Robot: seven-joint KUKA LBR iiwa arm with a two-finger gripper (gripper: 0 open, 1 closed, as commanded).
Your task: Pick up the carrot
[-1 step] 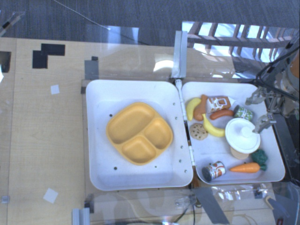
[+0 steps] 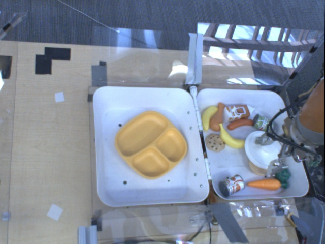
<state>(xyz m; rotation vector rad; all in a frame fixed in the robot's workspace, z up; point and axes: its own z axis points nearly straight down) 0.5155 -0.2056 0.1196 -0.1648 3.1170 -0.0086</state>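
Orange carrot point(image 2: 263, 184) lies in right bin point(image 2: 299, 189), beside can point(image 2: 232, 185). Gripper point(image 2: 278, 165) hovers just above it; I can't tell its grip state.

The arm point(image 2: 310, 118) is grey with a broad orange band above the wrist, black cables looping beside it, and ends in a small silvery metal gripper point(image 2: 278, 162).

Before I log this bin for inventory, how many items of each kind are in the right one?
Bananas: 2
Carrot: 1
Cookie: 1
Can: 1
Sausages: 2
Carton: 1
White bowl: 1
Total: 9
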